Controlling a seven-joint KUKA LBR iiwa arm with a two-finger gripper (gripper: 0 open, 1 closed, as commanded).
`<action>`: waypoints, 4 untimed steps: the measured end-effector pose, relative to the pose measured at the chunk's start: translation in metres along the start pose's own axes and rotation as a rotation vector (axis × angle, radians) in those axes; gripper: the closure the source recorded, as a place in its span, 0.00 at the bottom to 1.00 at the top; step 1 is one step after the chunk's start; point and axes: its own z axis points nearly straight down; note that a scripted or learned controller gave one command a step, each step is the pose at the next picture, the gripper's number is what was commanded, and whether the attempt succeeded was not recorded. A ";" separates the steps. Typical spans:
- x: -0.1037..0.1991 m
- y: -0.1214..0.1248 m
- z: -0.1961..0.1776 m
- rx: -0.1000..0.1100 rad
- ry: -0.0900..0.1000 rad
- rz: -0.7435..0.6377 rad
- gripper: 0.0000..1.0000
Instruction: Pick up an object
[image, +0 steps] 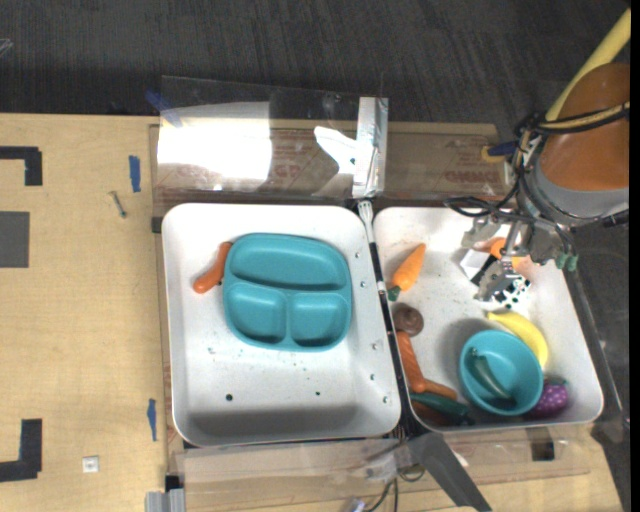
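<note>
The gripper (497, 268) hangs over the far part of the right bin (585, 345), just above a black-and-white spotted object (513, 292); how the pincer stands, I cannot tell. Nearby lie a banana (528, 330) and teal bowl (500, 371) (touching). The 3-section teal plate (287, 290) bears no legible writing.
</note>
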 end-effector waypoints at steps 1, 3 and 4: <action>0.017 -0.086 0.096 0.000 0.007 -0.028 0.00; -0.034 -0.053 0.083 0.000 -0.006 0.077 1.00; -0.033 -0.053 0.084 0.000 -0.005 0.077 0.00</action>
